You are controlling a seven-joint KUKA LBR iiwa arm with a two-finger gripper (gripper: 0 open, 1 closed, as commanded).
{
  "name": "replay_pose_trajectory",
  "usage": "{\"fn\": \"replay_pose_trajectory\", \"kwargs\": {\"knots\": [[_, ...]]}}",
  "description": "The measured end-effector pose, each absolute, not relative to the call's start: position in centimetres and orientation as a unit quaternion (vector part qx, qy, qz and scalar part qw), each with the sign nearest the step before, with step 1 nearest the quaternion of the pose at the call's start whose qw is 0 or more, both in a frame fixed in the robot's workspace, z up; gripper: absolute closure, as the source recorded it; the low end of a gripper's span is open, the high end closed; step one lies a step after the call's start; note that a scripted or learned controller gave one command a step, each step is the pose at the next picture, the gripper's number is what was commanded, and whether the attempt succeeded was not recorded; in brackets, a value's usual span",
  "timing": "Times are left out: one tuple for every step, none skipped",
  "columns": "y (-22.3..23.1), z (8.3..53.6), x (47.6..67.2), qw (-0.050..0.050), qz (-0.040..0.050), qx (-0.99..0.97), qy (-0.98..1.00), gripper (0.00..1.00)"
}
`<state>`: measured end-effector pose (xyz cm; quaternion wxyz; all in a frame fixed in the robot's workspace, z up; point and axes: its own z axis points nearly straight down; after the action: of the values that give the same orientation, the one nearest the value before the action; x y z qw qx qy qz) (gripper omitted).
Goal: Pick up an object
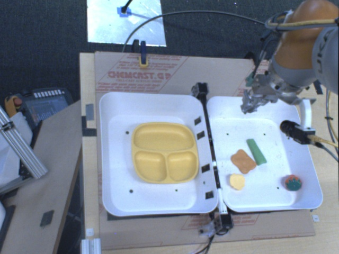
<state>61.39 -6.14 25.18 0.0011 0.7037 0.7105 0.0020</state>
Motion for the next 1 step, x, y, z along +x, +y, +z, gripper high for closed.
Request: {"fn": "replay_pose_trajectory", "kwargs": {"knots": [[-0.57, 25.3, 63.49, 0.001, 0.0021, 0.704, 0.711, 1.0]]}}
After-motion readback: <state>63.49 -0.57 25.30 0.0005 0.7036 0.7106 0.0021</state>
